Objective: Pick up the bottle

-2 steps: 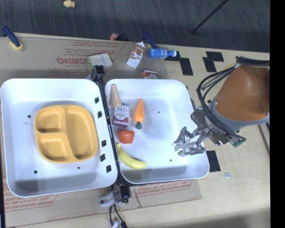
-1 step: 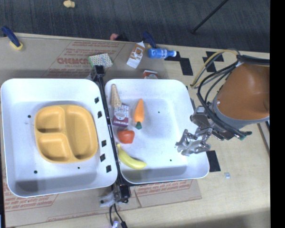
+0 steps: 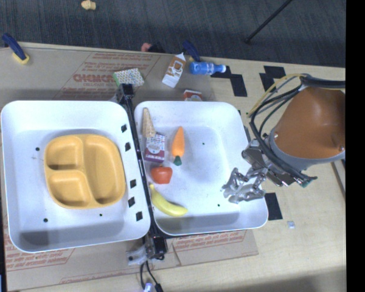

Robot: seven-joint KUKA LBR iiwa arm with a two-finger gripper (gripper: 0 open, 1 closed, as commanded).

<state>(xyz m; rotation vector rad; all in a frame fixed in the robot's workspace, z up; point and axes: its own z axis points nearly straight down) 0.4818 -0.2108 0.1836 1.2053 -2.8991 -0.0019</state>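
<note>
Status: pick not yet done. Bottle [image 3: 205, 69] lies on its side on the bench [image 3: 304, 248], upper centre of frame, outside both bins, just above the right bin's [image 3: 231, 111] top rim. It is blue w/ a lighter cap end pointing right. Nothing touches it.

Gripper [image 3: 240, 186] sits at lower right of frame, over the right bin's right edge, well apart from bottle. Fingers' state: cannot tell; metal parts blur together at this angle. No object seen between them.

Right bin contents, left-centre of frame:
- carrot [image 3: 178, 143], upright in frame
- cone [image 3: 148, 123], beside the bin divider
- small packet [image 3: 155, 148], between cone and carrot
- tomato [image 3: 162, 174], below the packet
- banana [image 3: 168, 205], near bin's lower left corner

Left bin [image 3: 24, 224] holds a yellow tray [image 3: 84, 170].

Remaining, by judgement: arm must travel up-frame past the bin rim, align w/ the bottle's long axis, descend, close, lift. Whole task is ahead. Risk: bottle is round, may roll on the flat bench when touched; carton [image 3: 174, 70] lies just left of it.
</note>
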